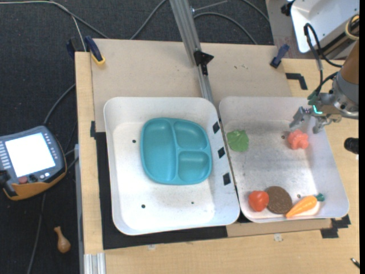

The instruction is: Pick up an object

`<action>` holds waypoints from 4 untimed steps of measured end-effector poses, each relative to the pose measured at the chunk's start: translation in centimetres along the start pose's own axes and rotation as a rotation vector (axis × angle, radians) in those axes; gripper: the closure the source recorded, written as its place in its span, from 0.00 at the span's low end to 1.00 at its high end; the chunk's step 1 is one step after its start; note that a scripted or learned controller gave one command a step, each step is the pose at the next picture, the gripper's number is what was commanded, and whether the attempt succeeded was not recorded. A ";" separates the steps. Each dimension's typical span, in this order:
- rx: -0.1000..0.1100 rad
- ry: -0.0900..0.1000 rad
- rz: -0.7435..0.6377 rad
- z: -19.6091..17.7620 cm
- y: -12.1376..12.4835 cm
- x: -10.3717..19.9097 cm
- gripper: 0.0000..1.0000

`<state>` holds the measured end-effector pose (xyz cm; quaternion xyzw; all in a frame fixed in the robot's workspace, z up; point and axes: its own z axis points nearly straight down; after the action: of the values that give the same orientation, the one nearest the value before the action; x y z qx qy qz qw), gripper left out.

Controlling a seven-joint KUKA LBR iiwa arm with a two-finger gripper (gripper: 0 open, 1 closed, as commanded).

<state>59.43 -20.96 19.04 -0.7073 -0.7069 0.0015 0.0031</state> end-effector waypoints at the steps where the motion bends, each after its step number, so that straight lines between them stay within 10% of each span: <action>1: -0.007 -0.002 -0.002 -0.3 0.2 0.0 0.00; 4: -0.005 -0.002 -0.002 10.5 0.4 -0.3 0.00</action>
<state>59.78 -21.28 8.54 -0.7065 -0.7077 0.0004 0.0006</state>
